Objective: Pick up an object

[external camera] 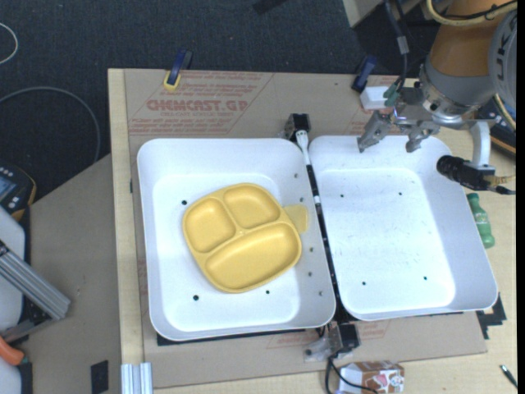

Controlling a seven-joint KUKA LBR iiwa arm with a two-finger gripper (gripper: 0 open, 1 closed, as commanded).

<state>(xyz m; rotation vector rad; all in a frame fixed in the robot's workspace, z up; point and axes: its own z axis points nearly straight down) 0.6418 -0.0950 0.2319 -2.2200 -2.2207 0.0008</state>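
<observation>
Tray [242, 236] in left bin [156, 171] — alone.

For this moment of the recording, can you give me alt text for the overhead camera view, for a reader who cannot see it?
A yellow three-compartment plastic plate lies in the left shallow white bin. The grey arm's gripper hangs with open fingers over the far edge of the right white bin, holding nothing.

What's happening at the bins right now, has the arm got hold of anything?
No. The gripper hangs open over the far edge of the right bin, with nothing between its fingers. The only object to pick, a yellow divided plate, lies flat in the left bin, well away from the gripper. So the pick has not happened; the arm would need to cross to the left bin to reach the plate.
</observation>
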